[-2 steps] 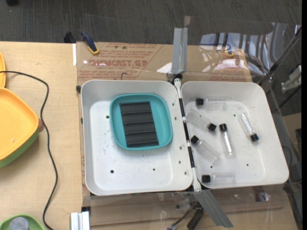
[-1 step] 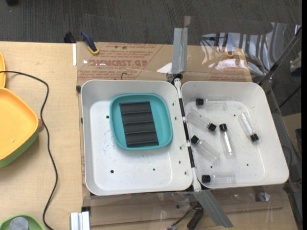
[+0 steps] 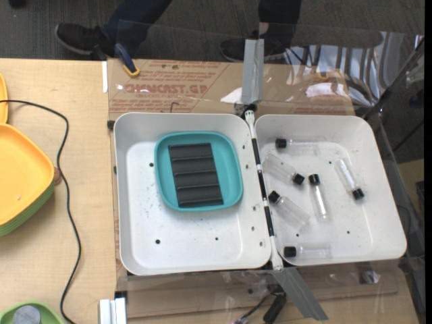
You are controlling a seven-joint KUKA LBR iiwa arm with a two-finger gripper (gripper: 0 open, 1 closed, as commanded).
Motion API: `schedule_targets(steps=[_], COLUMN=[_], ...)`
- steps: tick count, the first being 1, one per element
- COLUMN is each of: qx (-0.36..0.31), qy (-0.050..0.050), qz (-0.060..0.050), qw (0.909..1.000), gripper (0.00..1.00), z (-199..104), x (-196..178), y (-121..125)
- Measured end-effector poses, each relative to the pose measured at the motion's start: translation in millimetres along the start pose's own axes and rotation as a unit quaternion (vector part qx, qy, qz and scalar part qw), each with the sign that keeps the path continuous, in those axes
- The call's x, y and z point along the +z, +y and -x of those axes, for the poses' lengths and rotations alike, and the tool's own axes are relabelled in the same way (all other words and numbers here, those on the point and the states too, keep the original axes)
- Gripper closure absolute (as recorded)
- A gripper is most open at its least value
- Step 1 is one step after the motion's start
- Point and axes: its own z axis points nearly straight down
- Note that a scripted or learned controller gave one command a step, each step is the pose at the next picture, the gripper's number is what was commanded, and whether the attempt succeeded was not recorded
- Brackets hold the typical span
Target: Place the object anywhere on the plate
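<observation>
Trouble ahead, mostly from the object itself: six clear vials with black caps, loose in the right bin [image 3: 368, 231], well apart from the teal plate [image 3: 162, 175] over in the left bin [image 3: 142, 238]. Can't tell which vial is meant to be the pick.

Likely ways to go wrong:
- Round, slick, see-through bodies. Probably easy to squeeze sideways and send rolling instead of lifting.
- Two vials with caps just beside each other mid-bin, the slanted one [image 3: 285, 169] and the near-upright one [image 3: 318, 200]. Going for either risks nudging the other.
- Bottom vial [image 3: 312, 252] near the bin's front wall, so little room on that side.
- Plate centre taken by a dark ridged insert [image 3: 196, 174]. Could roll along the grooves or off the rim if dropped across them.

Orientation, all lying flat:
- Top vial [image 3: 300, 145]: long axis roughly left-right, cap to the left.
- Bottom vial: same axis, cap left.
- Near-upright one: axis running top to bottom, cap at the far end.
- Right-hand vial [image 3: 347, 177]: diagonal, cap at the lower right.
- Left vial [image 3: 291, 209]: diagonal, cap at the upper left.
</observation>
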Motion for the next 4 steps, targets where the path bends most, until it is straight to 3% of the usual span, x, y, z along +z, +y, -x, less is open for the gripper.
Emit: schedule_targets(steps=[2, 3, 4], qx=[0.104, 0.173, 0.234], qy=[0.000, 0.000, 0.000], qz=[0.000, -0.001, -0.001], qw=[0.9946, 0.9850, 0.9723], gripper=[0.00, 0.00, 0.00], z=[-23, -23, -22], x=[0, 0, 0], y=[61, 53, 61])
